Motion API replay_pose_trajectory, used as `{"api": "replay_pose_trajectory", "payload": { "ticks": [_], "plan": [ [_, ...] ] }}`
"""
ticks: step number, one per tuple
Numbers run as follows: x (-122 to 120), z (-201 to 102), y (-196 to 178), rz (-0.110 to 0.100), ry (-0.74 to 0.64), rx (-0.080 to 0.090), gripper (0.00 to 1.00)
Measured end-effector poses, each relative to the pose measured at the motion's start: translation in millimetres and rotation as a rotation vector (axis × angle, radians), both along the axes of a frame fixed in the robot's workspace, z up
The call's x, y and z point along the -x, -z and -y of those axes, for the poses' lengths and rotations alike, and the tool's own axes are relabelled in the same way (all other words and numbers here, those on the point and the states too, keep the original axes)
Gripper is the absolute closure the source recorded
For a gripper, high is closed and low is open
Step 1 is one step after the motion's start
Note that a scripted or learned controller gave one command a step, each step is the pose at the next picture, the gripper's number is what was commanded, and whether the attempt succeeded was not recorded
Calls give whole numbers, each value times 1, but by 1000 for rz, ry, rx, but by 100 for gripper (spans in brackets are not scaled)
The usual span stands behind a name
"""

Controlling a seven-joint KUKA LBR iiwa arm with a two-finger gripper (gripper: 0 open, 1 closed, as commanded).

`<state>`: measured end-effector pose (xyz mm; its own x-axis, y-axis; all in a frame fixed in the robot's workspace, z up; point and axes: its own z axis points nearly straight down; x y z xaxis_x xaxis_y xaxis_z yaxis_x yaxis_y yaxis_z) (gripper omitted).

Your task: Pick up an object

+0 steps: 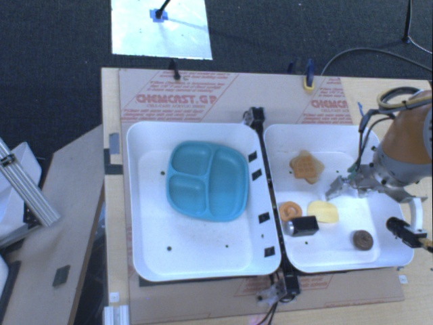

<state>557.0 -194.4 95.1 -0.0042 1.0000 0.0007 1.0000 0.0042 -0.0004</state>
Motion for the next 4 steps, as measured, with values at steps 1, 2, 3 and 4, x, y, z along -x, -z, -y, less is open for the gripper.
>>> {"api": "replay_pose_trajectory", "payload": {
  "ticks": [1,2,3,4],
  "plan": [
    [-1,1,-13,4,0,2,100],
    [-2,6,-77,8,0,3,100],
    [-6,10,-121,5,-1,3,100],
    [-7,11,-174,5,-1,2,100]
  ]
}}
